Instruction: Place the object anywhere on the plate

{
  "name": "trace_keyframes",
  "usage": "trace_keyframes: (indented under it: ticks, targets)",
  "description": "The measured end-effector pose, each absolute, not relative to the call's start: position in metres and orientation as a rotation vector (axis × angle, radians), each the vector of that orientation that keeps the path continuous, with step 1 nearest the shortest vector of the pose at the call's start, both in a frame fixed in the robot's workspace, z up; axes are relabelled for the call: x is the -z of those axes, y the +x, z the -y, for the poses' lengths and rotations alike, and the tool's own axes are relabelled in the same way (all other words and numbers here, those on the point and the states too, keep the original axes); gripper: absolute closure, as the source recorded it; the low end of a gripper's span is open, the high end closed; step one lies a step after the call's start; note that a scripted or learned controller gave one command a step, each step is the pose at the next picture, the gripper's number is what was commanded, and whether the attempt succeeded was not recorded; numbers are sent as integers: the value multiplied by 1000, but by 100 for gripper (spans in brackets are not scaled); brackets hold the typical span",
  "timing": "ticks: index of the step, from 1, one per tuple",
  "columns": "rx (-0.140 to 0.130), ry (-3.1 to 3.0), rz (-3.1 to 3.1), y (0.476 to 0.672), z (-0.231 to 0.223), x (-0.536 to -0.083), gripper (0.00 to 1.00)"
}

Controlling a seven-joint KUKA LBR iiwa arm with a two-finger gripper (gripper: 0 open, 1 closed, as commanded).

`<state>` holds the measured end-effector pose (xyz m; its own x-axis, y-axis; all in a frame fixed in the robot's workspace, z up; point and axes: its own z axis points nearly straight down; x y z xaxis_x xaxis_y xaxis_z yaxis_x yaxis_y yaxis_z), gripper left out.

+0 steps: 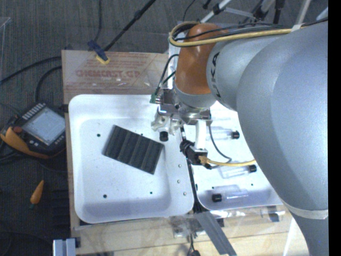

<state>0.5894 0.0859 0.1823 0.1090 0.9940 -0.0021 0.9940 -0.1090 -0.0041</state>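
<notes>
A dark ribbed rectangular plate (132,149) lies flat and slightly turned in the left white bin (90,207). My gripper (166,126) hangs over the ridge between the two bins, just right of the plate's upper right corner and above it. The wrist hides what is under the gripper. In the right bin (261,199) lie a clear tube with a black cap (228,135), a yellowish tube (234,169) and another clear tube with a black end (230,196). The big grey arm covers much of that bin.
A wooden board (114,73) lies behind the bins. A control pendant (40,128) and an orange tool (36,192) sit on the floor to the left. Cables (128,20) run across the back. A thin cable (187,159) dangles from the wrist along the bins' shared rim.
</notes>
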Motion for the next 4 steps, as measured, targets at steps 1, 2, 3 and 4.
trace_keyframes:
  ticks: [1,2,3,4]
  targets:
    - [-6,-2210,2231,594,-186,-206,100]
    - [-2,-1375,2824,627,-212,-200,100]
    - [1,-764,3049,655,-225,-281,100]
    - [1,-325,3125,578,-233,-282,100]
